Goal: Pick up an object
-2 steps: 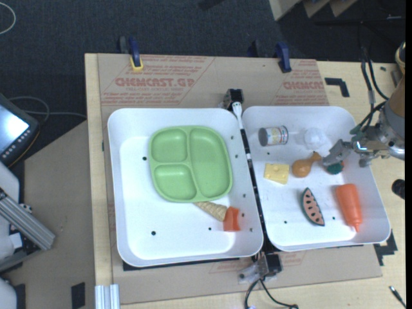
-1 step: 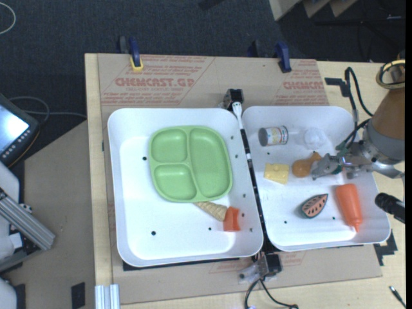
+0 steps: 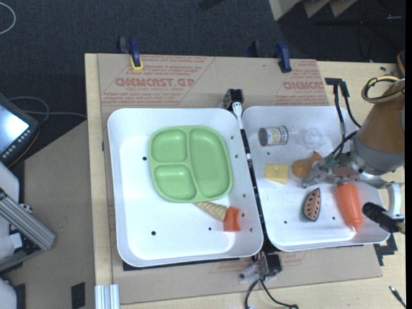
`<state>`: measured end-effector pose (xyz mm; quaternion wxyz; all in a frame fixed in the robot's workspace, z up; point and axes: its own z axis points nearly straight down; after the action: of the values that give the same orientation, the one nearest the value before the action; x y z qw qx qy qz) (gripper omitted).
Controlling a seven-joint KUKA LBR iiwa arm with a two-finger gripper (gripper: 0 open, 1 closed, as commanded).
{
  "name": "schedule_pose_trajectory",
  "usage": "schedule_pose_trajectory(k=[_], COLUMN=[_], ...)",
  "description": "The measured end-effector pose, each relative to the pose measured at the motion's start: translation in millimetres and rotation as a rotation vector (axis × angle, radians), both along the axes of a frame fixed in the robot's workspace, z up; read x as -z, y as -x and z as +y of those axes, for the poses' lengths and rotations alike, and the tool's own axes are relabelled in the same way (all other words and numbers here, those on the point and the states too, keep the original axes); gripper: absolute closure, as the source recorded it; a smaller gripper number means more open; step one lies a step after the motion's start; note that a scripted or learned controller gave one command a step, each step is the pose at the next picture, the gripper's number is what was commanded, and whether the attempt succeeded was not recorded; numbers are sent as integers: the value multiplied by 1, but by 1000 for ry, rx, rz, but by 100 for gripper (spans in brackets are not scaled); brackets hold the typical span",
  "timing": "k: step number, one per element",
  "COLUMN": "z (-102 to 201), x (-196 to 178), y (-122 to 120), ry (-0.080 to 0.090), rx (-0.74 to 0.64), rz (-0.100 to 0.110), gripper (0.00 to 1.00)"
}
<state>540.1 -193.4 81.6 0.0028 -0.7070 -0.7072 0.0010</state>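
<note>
The pincer (image 3: 317,174) is low in the right bin (image 3: 283,234), beside a brown piece (image 3: 302,167) and above the watermelon slice (image 3: 311,205); whether it is spread or pressed together, one cannot tell. An orange carrot (image 3: 349,203) lies near.

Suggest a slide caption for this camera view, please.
Gripper low in the right bin among toy foods; green divided plate in the left bin.

arm: we see it (image 3: 385,134) reaching in from the right | wrist: angled down-left | gripper (image 3: 320,170): low, pointing left
</note>
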Motion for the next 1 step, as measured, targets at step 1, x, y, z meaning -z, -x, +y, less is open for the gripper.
schedule_pose_trajectory(k=[1], z=[-1], x=[-14], y=[-1], ry=[3], rx=[1], rz=[-7], gripper=[100])
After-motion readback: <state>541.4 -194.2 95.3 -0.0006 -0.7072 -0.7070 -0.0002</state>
